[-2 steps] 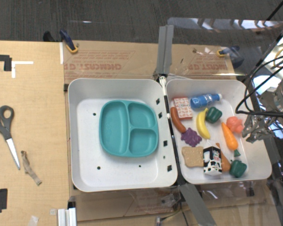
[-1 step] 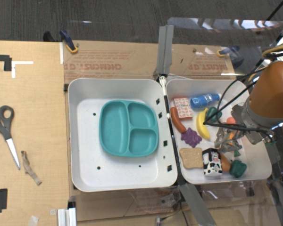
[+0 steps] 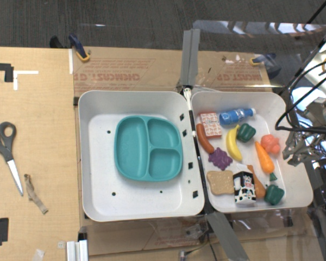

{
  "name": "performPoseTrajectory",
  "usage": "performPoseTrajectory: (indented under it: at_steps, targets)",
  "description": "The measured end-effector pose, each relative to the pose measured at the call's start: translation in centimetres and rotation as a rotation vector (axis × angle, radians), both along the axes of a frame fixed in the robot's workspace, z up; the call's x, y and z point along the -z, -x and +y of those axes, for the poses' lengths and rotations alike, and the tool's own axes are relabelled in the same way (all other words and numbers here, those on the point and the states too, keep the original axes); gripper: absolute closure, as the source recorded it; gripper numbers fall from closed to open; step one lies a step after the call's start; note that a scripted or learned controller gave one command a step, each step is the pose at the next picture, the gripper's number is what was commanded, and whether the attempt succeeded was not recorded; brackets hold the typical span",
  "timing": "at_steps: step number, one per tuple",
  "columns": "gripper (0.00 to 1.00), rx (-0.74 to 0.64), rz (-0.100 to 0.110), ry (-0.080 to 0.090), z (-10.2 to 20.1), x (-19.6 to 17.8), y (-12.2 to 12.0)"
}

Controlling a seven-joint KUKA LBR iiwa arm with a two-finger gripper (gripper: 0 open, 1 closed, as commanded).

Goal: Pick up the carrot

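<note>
The orange carrot (image 3: 263, 157) lies at a slant in the right part of the right bin (image 3: 299, 196), just below a round peach-coloured fruit (image 3: 270, 142). My gripper (image 3: 295, 148) hangs over the bin's right rim, a short way to the right of the carrot and apart from it. Cables and grey arm parts crowd around it.
The right bin also holds a banana (image 3: 234, 144), a blue bottle (image 3: 236, 116), a sausage (image 3: 205, 138), purple grapes (image 3: 220, 158), a toast slice (image 3: 220, 182), a milk carton (image 3: 243, 188) and green peppers (image 3: 274, 194). The left bin (image 3: 92, 162) holds a teal divided plate (image 3: 149, 148). Scissors (image 3: 5, 145) lie far left.
</note>
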State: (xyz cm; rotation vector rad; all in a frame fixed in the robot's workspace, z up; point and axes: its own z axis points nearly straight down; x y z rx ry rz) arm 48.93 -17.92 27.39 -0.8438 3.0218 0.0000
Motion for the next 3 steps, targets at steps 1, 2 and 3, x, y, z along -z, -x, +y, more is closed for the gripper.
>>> performPoseTrajectory:
  at_steps: [1,2,3]
  targets:
    - [1.00,0.120,0.002,-0.001,2.1,15.8,-3.5]
    - [1.00,-0.041,-0.001,0.000,-0.7,0.5,-1.5]
    - [1.00,-0.144,-0.020,0.008,4.9,15.3,-0.7]
